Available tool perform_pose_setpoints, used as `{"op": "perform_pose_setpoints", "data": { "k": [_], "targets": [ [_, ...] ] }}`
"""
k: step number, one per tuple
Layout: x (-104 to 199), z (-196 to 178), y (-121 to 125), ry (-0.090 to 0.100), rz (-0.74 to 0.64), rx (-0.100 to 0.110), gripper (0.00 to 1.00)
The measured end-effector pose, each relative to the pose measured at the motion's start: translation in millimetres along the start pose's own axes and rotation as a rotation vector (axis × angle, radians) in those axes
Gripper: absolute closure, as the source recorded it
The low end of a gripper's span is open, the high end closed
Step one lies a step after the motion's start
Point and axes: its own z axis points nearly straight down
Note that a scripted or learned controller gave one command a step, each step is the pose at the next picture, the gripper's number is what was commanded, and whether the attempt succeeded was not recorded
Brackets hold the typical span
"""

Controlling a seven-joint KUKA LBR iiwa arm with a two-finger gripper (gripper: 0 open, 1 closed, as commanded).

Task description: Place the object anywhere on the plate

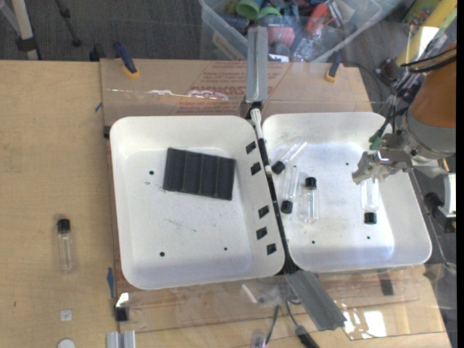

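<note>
Hovering low over the right bin (410, 246), your gripper (377, 167) is sitting at the bin's right side, and the view is too coarse there to tell whether it is spread wide or pinched narrow. A clear vial with a black cap (370, 201) is lying or hanging directly beneath it, cap end pointing away from the gripper toward the bin's front wall. Its upper end is reaching right up to the gripper, but you cannot tell whether it is actually clamped or just resting on the bin floor below.

By my reading, you are sitting in the pick step, not yet the carry. The black ridged plate (199, 173) is lying well apart from the gripper, across the divider in the left bin (117, 194), with nothing resting on it.

Three more vials (309, 198) are lying loosely grouped between the gripper and the divider, so they are sitting along the path you will be taking.

The next move is calling for proof of a grip: lift straight up and watch whether the vial is rising with the gripper. If it is, you will be needing height enough to clear the divider, then a travel across to set down anywhere on the ridged surface. A smooth, round vial is likely to slip or roll.
</note>
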Motion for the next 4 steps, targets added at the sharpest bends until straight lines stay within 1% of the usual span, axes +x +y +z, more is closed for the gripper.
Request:
{"op": "perform_pose_setpoints", "data": {
  "k": [1, 2, 3, 4],
  "targets": [
    [21.5, 49.5, -62.6, 0.002, 0.298, 0.005, 1.00],
    [13.0, 108.0, -80.0, 0.004, 0.627, -0.014, 1.00],
    [93.3, 20.2, -22.4, -0.001, 1.286, 0.003, 1.00],
    [164.2, 20.7, -92.5, -0.002, 1.299, 0.006, 1.00]
  ]
}}
